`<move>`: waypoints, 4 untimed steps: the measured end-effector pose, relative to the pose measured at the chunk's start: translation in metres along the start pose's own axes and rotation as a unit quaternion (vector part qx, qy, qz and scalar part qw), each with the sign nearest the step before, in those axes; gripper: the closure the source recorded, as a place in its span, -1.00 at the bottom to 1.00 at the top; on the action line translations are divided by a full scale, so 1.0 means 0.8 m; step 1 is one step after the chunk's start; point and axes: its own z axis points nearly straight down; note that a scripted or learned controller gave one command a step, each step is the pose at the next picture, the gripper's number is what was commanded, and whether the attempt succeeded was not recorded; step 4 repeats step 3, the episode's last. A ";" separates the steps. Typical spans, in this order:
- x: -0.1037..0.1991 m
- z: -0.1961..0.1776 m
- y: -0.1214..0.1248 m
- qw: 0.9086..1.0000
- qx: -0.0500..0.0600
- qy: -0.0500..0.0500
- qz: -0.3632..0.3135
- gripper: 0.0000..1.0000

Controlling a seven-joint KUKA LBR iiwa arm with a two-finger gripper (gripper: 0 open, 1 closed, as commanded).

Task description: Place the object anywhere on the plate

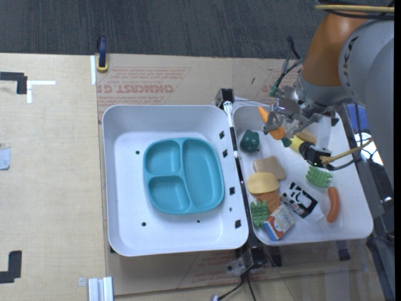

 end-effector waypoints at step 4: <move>0.169 -0.030 -0.095 0.999 0.001 -0.001 -0.044 -1.00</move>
